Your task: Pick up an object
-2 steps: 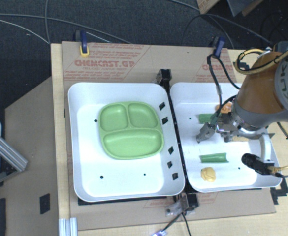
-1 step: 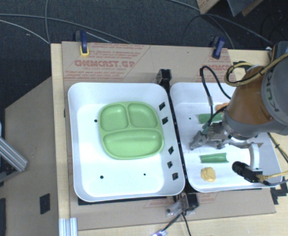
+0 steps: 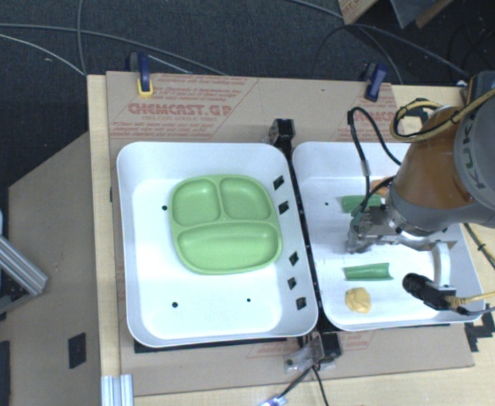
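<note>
Light: bright, even, from overhead.
Glare: white bins [image 3: 145, 294] nearly washed out.
Shadows: soft, faint, under the gripper [image 3: 359, 237].
Focus: slightly soft throughout; dark floor dim.

Single fixed camera above the tan board desk [image 3: 188, 91], looking down at a slant. Moderate distance: both shallow white plastic bins [image 3: 145, 311] fill frame centre; dark carpet floor [image 3: 230, 24] across the top.

Glossy white plastic bins [image 3: 145, 227] sit on a matt brown board [image 3: 188, 100], one holding a smooth, pale green plastic tray [image 3: 226, 224].
</note>
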`<state>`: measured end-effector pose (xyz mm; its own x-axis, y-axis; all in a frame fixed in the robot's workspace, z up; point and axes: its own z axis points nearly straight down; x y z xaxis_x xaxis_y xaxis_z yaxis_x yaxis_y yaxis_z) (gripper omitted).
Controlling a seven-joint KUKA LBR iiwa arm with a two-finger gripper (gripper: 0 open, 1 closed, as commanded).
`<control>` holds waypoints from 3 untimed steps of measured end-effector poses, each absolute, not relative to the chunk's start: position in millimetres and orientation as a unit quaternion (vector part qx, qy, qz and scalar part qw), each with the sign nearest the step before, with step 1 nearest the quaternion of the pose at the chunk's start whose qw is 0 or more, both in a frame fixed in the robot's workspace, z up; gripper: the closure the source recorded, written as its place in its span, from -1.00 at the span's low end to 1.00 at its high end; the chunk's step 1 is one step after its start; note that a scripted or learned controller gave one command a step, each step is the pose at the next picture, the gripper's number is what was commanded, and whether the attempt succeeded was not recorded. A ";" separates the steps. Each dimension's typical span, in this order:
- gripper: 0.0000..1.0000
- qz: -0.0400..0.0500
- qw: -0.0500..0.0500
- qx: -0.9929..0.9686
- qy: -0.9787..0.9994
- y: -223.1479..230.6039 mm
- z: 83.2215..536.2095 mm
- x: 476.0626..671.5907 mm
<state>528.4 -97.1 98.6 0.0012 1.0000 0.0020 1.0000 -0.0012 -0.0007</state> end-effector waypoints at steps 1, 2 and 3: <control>1.00 -0.002 -0.002 -0.707 -0.707 -94.0 148.2 523.9; 1.00 -0.002 -0.003 -0.707 -0.708 -95.1 209.8 532.9; 1.00 -0.001 -0.001 -0.707 -0.707 -95.1 229.9 533.9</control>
<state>533.9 -95.1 229.9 -0.0011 1.0000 -0.0003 1.0000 0.0011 0.0034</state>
